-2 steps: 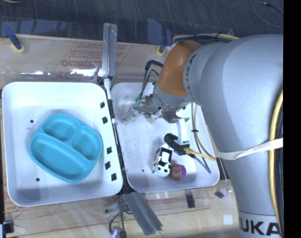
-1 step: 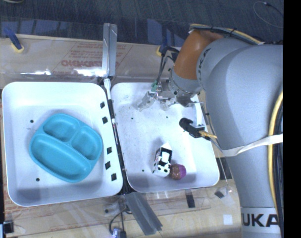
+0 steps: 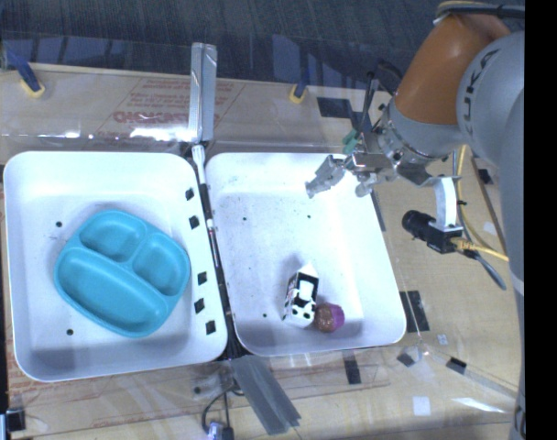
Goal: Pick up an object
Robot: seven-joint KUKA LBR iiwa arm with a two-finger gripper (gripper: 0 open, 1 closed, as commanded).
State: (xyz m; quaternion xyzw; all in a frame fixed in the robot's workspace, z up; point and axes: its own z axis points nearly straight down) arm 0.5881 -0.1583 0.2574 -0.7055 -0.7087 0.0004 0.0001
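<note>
The end effector (image 3: 341, 183) hangs over the far right corner of the right bin (image 3: 260, 200), close to that bin's far rim and its right wall, with its two fingers apart and nothing between them. The grey arm (image 3: 443, 71), with its orange band, comes in over the bin's right edge, so that side is crowded, while the middle and left of this bin's floor are bare white and offer open room. The things to pick up lie well apart from the end effector, toward the near wall of the same bin: a black-and-white toy (image 3: 302, 298) lies tilted on the floor, and a small purple ball (image 3: 330, 317) sits just beside it on its right, touching it or nearly so. Both are near the bin's front rim, with free floor on their far side and to their left, and only a narrow strip between the ball and the near right corner. A raised seam with small black marks (image 3: 202, 278) runs between the two bins, and a grey metal strip (image 3: 203, 76) stands up from the far end of it. The left bin (image 3: 36, 191) holds a blue divided plate (image 3: 123, 271), lying flat and turned at a slant, taking up most of the middle; bare floor is left along the walls. The tabletop (image 3: 104, 397) shows as a thin border around both bins.
</note>
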